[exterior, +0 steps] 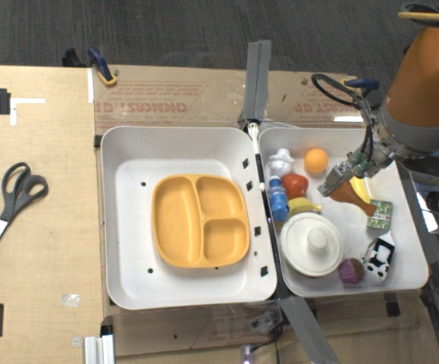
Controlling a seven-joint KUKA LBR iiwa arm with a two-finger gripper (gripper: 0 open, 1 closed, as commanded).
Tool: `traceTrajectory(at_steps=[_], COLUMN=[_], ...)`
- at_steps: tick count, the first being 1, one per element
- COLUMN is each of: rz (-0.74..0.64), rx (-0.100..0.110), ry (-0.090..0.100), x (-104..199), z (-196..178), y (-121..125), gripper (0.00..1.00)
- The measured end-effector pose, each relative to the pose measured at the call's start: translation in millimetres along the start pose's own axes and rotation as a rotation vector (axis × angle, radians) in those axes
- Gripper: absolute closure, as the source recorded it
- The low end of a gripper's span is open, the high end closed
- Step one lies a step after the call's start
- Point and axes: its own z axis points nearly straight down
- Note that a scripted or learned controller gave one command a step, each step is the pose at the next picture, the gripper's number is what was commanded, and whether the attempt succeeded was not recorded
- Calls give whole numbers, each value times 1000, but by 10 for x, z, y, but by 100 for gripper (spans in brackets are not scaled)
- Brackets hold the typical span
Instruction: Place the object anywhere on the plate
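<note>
The yellow plate (201, 220), divided into three compartments, lies in the left bin (120, 203) with nothing on it. My gripper (333, 184) hangs over the right bin (412, 279), near its middle, tilted down to the left. Just below and right of it lies a brown-orange object (350, 196) beside a yellow piece (362, 189); whether the gripper touches either is unclear. An orange ball (316, 160) sits to the gripper's upper left and a red object (295, 184) to its left.
The right bin also holds a blue bottle (278, 201), a white round lidded bowl (311, 243), a purple item (349, 271), a black-and-white cow toy (378, 258) and a green packet (380, 214). Scissors (13, 199) lie on the bench at far left.
</note>
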Motion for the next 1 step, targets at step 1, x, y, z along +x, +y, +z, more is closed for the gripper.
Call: traceTrajectory(at_steps=[1], rz=[0], rx=[0], ry=[0], x=[-1], z=[-1], y=[0], gripper=[0])
